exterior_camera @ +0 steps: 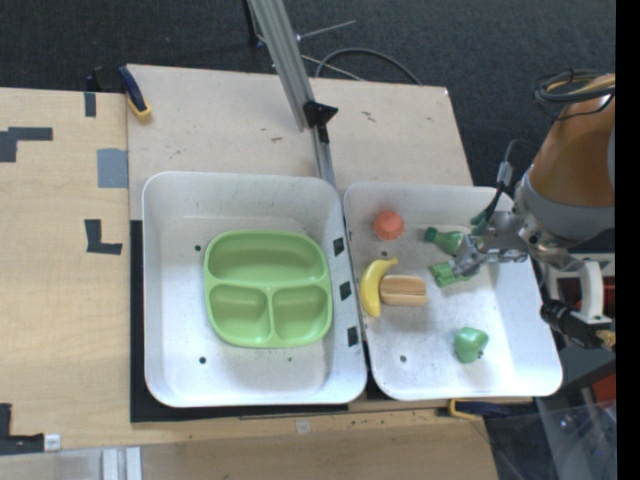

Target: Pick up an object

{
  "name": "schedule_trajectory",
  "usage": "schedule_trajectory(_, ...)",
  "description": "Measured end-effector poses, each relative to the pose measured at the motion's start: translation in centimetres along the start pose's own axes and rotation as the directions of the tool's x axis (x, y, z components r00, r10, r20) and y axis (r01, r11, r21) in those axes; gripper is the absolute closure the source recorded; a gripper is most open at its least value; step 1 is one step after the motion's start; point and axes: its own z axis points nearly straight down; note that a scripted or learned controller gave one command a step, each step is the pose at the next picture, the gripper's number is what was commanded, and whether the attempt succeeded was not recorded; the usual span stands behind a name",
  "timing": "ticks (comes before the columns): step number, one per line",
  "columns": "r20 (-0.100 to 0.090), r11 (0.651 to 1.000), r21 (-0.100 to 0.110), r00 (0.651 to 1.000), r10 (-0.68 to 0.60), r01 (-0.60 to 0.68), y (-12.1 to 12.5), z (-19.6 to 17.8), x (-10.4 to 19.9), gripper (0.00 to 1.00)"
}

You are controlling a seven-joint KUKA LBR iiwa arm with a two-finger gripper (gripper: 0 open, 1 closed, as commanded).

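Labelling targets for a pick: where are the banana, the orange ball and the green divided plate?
banana [372, 286], camera view, mid-curve.
orange ball [388, 225], camera view, its top.
green divided plate [267, 253], camera view, large upper compartment.

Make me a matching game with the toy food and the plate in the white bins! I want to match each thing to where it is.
Things:
1. green divided plate
2. banana
3. orange ball
4. green pepper

Places:
A. far end of the right bin, beyond the banana
B. alone at the near end of the right bin
C. in the left bin
D. touching the tan bread-like block

Pairs: 1-C, 2-D, 3-A, 4-B
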Motion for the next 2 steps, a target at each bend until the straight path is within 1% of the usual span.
schedule_trajectory(1, -0.002, 1.0, 0.006, 1.0, -0.004, 0.004, 2.3, 1.3, 4.7, 1.0)
schedule_trajectory(2, -0.003, 1.0, 0.006, 1.0, -0.006, 0.006, 4.2, 2.2, 10.4, 1.0)
